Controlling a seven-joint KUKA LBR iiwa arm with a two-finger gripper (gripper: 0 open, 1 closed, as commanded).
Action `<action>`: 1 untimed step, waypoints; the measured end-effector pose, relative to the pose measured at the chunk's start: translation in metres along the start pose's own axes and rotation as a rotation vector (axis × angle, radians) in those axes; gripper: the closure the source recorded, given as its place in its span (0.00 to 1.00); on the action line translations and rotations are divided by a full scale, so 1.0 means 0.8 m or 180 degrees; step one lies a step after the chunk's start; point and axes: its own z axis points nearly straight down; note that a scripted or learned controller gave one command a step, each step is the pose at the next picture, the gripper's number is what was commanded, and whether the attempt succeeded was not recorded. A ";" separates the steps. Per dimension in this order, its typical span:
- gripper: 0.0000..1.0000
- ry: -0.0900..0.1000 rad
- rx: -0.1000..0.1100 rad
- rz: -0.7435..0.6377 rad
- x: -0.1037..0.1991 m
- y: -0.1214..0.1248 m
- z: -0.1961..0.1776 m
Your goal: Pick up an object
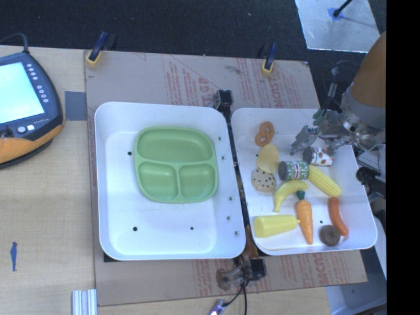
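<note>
we see the gripper [314, 138] low over the right bin [367, 238], we cannot tell its state, and we should lower it straight on the small white can [322, 155] just beside it, away from the corn [325, 181].

cam fixed overhead | slanted down | both bins [105, 176] in frame

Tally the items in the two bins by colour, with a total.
Green: 2, the divided plate and the can
Yellow: 4, the corn, banana, wedge and pale piece
Orange: 2, the carrot and sausage
Brown: 3, the pretzel, cookie and round piece
Total: 11
</note>
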 end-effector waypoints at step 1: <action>0.00 -0.0003 0.0007 -0.0002 0.021 0.101 0.150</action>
